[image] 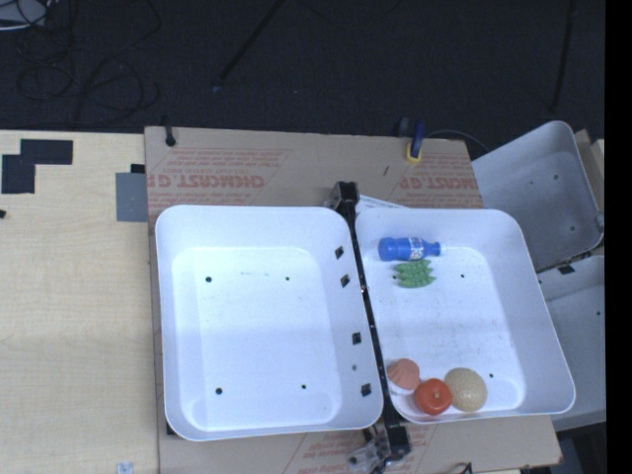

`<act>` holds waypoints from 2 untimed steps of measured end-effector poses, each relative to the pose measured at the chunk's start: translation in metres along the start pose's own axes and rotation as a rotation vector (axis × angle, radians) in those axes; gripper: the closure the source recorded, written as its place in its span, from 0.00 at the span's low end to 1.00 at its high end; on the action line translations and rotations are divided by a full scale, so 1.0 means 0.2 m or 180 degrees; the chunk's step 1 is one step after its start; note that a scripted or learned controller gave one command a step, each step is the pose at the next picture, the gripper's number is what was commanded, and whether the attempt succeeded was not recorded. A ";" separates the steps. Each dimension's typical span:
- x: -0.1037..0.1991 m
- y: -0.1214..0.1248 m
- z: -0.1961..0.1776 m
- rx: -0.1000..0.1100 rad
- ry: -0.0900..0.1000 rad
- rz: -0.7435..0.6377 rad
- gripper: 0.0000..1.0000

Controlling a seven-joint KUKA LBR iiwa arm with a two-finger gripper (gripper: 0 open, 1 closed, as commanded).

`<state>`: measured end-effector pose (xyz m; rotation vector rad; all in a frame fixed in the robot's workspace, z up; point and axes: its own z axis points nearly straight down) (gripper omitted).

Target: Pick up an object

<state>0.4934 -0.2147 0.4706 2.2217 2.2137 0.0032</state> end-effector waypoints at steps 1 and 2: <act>0.00 -0.09 -0.25 0.0007 0.0002 -0.0016 0.00; 0.02 0.76 -0.33 0.0001 -0.0001 -0.0038 0.00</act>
